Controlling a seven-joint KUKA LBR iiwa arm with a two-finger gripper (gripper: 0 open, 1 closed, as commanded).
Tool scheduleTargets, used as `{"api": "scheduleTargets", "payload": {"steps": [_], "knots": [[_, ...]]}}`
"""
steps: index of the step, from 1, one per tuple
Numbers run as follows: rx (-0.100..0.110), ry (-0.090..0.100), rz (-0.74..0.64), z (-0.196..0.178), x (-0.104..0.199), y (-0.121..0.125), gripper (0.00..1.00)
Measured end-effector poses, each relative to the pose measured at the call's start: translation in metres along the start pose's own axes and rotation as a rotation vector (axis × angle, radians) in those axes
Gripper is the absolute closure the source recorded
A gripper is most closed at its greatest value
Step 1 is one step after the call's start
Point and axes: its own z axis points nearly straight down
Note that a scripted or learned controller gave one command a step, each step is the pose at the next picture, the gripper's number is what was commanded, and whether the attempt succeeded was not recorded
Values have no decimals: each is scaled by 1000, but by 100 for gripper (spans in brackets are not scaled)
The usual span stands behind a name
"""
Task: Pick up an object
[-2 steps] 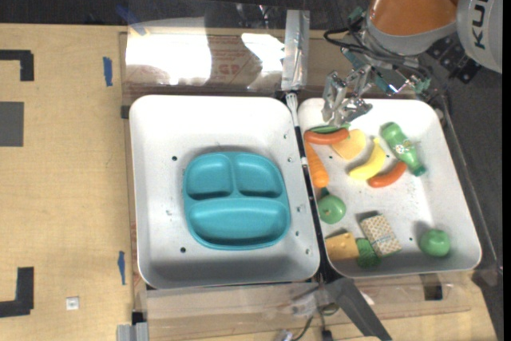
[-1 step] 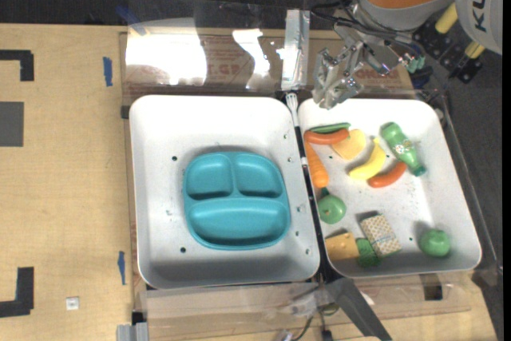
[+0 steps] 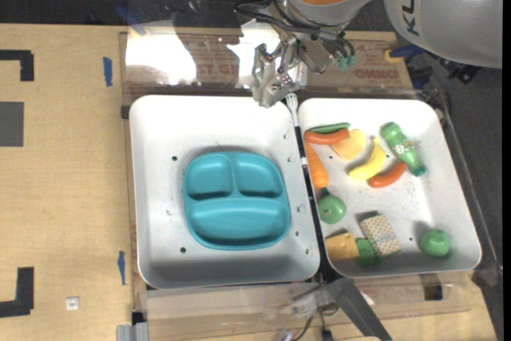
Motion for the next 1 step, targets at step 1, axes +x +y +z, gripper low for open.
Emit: {"api": "scheduleTargets", "payload": {"steps": [1], "knots": [[-1, 2, 11, 8, -40, 83, 100]]}}
